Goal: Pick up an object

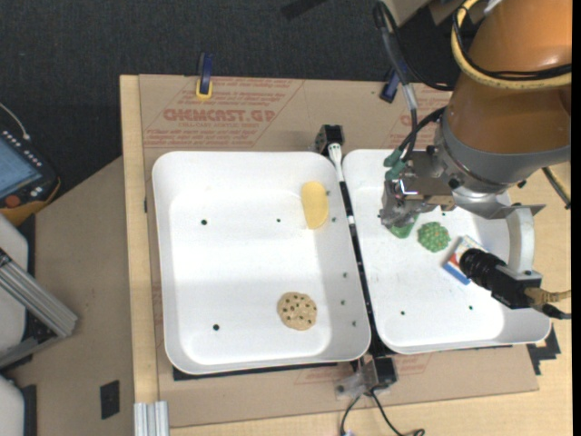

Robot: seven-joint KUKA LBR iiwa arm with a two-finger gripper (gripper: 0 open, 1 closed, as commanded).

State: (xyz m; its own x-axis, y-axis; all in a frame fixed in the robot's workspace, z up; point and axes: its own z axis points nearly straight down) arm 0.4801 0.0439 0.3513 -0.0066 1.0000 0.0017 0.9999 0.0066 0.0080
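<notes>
On the counter (pixel 134 271), the left bin (pixel 227 262) holds a pale yellow oblong piece (pixel 314 204) near its far right corner and a round cookie (pixel 297 311) towards the near side, well apart. In the right bin (pixel 408 307), the pincer (pixel 397 218) hangs low over the far left part; whether it is wide or narrow I cannot tell. A knobbly green ball (pixel 433 236) lies just right of it, and a small red-and-blue item (pixel 456 268) lies further right.

One fixed camera above the bench (pixel 227 107) looks down at a slant from moderate range; left bin (pixel 182 243) and right bin (pixel 427 312) span mid-frame, the arm (pixel 508 89) entering from upper right.
</notes>
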